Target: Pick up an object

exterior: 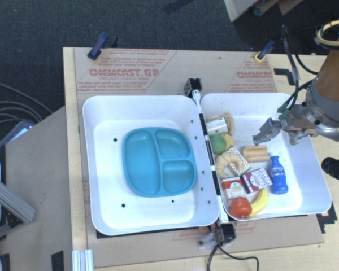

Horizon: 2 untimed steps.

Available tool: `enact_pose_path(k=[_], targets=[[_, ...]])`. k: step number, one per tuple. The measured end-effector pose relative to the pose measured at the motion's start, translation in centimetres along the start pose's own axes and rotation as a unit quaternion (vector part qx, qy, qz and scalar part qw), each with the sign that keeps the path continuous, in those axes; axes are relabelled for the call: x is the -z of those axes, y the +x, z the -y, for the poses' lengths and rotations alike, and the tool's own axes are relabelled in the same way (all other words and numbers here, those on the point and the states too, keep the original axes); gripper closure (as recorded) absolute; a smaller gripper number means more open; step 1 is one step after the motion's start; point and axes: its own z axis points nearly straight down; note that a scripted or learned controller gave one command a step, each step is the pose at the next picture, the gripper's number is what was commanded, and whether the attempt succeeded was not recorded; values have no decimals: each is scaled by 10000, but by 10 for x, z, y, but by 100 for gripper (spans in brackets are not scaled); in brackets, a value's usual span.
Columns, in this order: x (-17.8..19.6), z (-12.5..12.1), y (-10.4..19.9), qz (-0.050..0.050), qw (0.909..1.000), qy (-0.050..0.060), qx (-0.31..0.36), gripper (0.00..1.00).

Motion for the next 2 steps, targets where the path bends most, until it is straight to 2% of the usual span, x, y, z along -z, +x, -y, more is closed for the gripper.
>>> enact_pose_path(k=[1, 2], targets=[[-191, -4, -17, 9, 10000, -48, 1, 0], [-179, -6, -20, 42, 9999, -90, -14, 100]])
